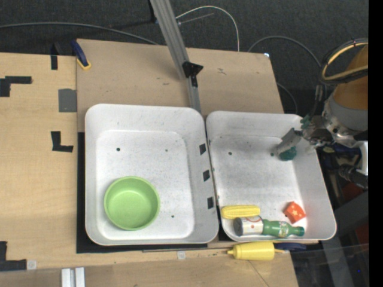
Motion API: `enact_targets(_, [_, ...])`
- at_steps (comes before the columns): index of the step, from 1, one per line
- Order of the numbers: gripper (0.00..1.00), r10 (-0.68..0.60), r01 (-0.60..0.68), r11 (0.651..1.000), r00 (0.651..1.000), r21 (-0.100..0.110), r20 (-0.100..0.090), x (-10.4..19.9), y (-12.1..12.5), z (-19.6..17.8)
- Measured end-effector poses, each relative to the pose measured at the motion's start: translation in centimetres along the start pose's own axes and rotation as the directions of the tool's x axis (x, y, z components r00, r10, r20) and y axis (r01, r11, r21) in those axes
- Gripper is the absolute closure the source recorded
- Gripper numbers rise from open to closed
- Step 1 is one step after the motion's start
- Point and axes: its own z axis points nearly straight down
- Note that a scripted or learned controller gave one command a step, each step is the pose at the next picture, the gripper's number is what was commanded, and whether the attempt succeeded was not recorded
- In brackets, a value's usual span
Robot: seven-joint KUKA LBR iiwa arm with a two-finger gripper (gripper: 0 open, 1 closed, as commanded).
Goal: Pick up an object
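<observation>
On the desk (36,178) to my left lie pale wood and strips of dark tape, and a grey metal bar (170,31) slants down from the top edge to the seam between the two bins. Black cables (209,14) loop over the dark floor behind. A yellow bottle (253,251) lies on the desk just outside the right bin's near rim.

The left bin (143,121) holds one green bowl (131,202), upright in its near-left corner. The right bin (251,160) holds a yellow corn cob (240,211), a green bottle (269,227) with a white label lying on its side just below the cob, and a small orange-red block (294,211) near the right wall, all crowded into the near corner.

My pincer (291,143) hangs over the far right part of the right bin, by its right wall. At its tip sits a small teal object (288,154), rounded and dark against the white floor; I cannot tell whether my pincer is spread or closed, nor whether it grips that teal piece.
</observation>
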Motion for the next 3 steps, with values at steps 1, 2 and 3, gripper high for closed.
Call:
enact_targets(1, [0.0,0.0,0.0,1.0,1.0,0.0,0.0,0.0,0.0,0.0])
enact_targets(2, [0.0,0.0,0.0,1.0,1.0,0.006,0.0,0.5,0.0,6.4])
enact_targets(3, [0.0,0.0,0.0,1.0,1.0,-0.001,0.003,0.5,0.0,10.9])
